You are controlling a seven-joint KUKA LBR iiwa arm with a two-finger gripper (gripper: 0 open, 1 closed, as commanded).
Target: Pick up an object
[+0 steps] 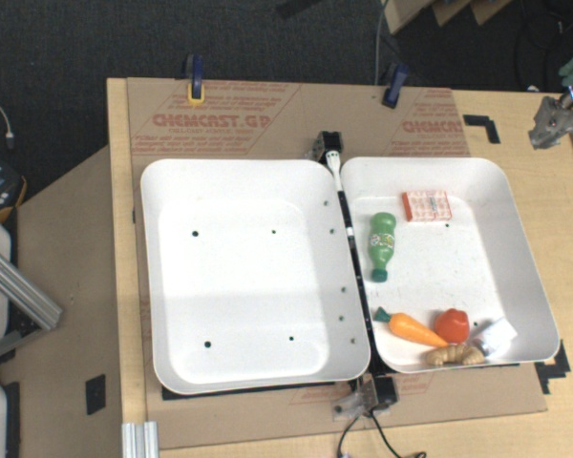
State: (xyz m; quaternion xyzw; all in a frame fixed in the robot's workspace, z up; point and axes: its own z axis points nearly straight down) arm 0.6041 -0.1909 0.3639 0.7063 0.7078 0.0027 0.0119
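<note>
Dark carpet is seen behind the surface point(267, 113), whose brown cardboard top is printed with red lettering and held at its far edge by two clamps point(195, 76). Two shallow white bins are set side by side on it, touching along a black seam at the middle. The left bin point(172, 189) is marked by a few small dark dots on its floor. The right bin point(525, 256) carries all the loose things.

Near the far edge of the right bin, a small flat packet point(427, 205) with a red-and-white pattern is laid flat. Toward the bin's left edge, close to the seam, a green bottle point(381, 245) with a pale label is laid on its side, its rounded cap pointing to the far edge. Along the near edge a cluster is gathered: an orange carrot point(413, 328) with a green top at its left end, a red tomato-like piece point(452, 324) just beside the carrot's right end, a knobbly tan piece resembling ginger root point(455, 355) just in front of them, and a small white block point(498, 336) near the near right corner, next to the red piece.

The end effector point(555, 122) is seen at the right edge of the view, beyond the far right corner of the right bin and well apart from everything in it. Whether it is spread or pressed together cannot be told; nothing is seen in its grasp.
</note>
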